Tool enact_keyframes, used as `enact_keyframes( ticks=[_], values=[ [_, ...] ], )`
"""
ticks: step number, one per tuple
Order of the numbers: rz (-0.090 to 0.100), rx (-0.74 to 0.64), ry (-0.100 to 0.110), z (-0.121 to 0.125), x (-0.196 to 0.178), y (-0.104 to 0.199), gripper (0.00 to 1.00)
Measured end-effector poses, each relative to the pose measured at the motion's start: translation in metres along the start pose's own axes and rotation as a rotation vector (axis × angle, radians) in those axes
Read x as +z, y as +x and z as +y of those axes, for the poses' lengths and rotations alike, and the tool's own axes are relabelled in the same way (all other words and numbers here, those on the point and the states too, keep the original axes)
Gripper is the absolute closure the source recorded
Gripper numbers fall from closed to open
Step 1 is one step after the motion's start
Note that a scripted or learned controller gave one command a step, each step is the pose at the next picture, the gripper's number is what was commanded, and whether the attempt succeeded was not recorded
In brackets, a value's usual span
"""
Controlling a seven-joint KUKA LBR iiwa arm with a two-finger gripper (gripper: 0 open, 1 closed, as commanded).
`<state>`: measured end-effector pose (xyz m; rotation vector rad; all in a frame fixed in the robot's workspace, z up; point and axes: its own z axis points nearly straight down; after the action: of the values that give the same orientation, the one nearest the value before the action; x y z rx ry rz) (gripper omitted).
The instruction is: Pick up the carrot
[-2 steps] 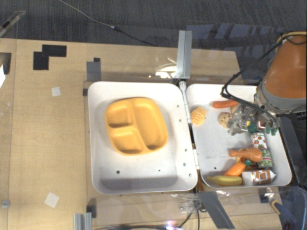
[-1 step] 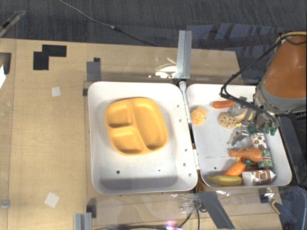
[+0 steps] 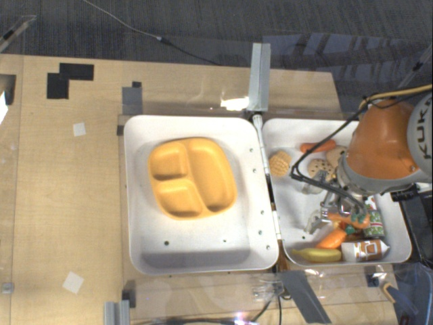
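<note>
Carrot [image 3: 331, 237] lies in the right bin [image 3: 291, 202], just under the gripper [image 3: 325, 217]; finger state cannot be told. Next: close and lift.

A pale wooden bench [image 3: 67, 202] fills most of the scene, with black square marks [image 3: 67, 78] near its far left corner. Beyond its far edge lies dark grey carpet [image 3: 203, 12], crossed by a thin cable [image 3: 128, 24]. A grey metal post [image 3: 259, 76] stands at the back.

I watched through one fixed camera above the bench [image 3: 61, 202], looking down at a slant on both white bins [image 3: 139, 181].
</note>
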<state>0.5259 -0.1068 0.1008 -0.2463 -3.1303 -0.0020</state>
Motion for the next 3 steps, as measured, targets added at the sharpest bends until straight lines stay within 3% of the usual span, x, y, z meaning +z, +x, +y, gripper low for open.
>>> enact_keyframes(
  ticks=[1, 2, 3],
  values=[
    [-0.014, 0.083, -0.001, -0.002, 0.010, 0.008, 0.00],
    [-0.023, 0.126, 0.000, 0.014, 0.010, 0.031, 0.00],
    [-0.021, 0.117, 0.003, -0.052, -0.095, 0.004, 0.00]
  ],
)
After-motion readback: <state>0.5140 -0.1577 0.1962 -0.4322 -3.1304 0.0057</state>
